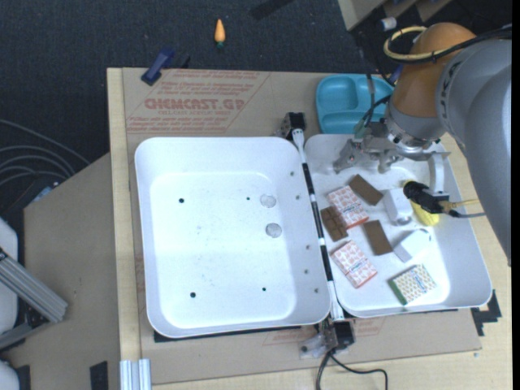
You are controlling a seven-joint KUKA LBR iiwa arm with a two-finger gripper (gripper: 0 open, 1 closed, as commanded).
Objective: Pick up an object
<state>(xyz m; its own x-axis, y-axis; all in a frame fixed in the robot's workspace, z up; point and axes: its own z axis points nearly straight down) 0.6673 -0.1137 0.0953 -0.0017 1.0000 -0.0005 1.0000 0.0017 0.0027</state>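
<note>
White plastic forms both bins, which are set side by side on a lettered board point(203, 100). In the camera view, the left bin point(154, 165) is seen to hold two small pale discs point(274, 231) near its centre, one just beyond the other. The objects for picking are held in the right bin point(465, 254). One red packet point(348, 205) is placed toward the shared rims, and a second red packet point(354, 263) lies nearer the front. A green packet point(413, 283) is located at the front right, tilted. Three brown tiles point(377, 237) are spread among the packets: one at the far end, one beside the shared rims, and one between the red packets and a grey piece point(404, 250). The gripper point(366, 159) is positioned over the far end of the right bin, just beyond the farthest tile. Whether the gripper is open or closed cannot be determined. A blue tray point(341, 100) is set on the board behind the right bin, partly covered by the arm.
</note>
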